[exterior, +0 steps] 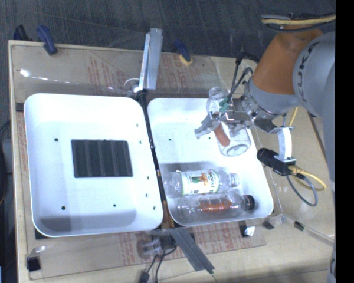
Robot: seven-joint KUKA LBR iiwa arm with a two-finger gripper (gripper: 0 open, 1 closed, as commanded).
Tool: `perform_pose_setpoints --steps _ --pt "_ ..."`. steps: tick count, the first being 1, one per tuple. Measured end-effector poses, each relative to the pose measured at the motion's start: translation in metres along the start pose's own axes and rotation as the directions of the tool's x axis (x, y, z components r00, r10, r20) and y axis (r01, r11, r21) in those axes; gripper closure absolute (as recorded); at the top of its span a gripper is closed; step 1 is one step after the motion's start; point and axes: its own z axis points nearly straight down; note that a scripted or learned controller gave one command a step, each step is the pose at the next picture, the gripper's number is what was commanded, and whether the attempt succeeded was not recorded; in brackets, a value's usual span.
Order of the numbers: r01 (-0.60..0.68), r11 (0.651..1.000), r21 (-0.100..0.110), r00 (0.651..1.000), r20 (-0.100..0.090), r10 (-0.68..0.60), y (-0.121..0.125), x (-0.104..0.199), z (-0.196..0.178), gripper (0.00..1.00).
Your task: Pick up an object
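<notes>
Item: gripper [224,121] at the right bin's [171,158] two o'clock, apparently clamping a clear bottle [229,135]; we fear its slick wall could slip free.

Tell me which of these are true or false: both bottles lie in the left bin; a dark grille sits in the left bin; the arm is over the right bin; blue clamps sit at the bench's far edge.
1. Both bottles lie in the left bin. False: the labelled bottle and the other bottle lie in the right bin.
2. A dark grille sits in the left bin. True.
3. The gripper is over the right bin. True.
4. Blue clamps sit at the far edge. True.
</notes>
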Motion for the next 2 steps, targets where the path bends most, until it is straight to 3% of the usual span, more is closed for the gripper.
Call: perform_pose_setpoints --steps 1,2 --pt "-0.084 0.996 -0.003 0.996 0.002 0.084 -0.012 0.029 -0.035 0.00" --pt "-0.002 1.000 -0.001 1.000 0.000 0.002 -0.006 0.067 -0.010 0.00"
